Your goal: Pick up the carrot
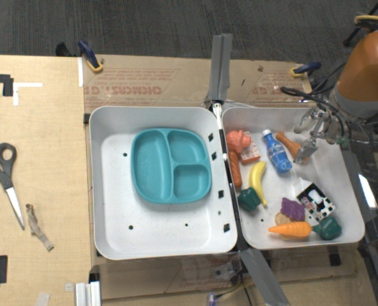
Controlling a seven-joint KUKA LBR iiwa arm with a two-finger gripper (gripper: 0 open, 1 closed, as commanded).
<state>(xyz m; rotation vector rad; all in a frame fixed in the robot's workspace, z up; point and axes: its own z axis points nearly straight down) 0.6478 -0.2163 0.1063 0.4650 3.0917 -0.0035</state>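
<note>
1. Carrot (290, 230): lying flat at the lower right of the frame, along the bottom edge of the right bin (349, 185), blunt end toward a dark green piece (329, 229) just beside it.
2. Gripper (305, 153): hanging over the upper right part of that same bin, well apart from the carrot. Open or closed: cannot tell at this slant. Nothing seen held.
3. Risk of a wrong pick: a short orange stick (288, 144) sits right next to the gripper, beside a blue bottle (277, 152). Similar in colour to the carrot and much closer, so easily taken by mistake.
4. Risk of a crowded grasp: purple piece (292, 208) and black-and-white patterned item (317, 201) just above the carrot, dark green piece at its end, bin wall just below. Likely to catch a neighbour or the wall on descent, or to nudge the carrot aside.
5. Risk of a slip: tapered, rounded body, probably prone to squirting out if pinched near the thin tip.
6. Right bin, other contents: pink-orange lump (238, 139) at the upper left corner, orange sausage shape (235, 169) below it, banana (257, 177), green piece (250, 199).
7. Left bin (101, 171): holding one teal divided plate (171, 166), compartments bare.
</note>
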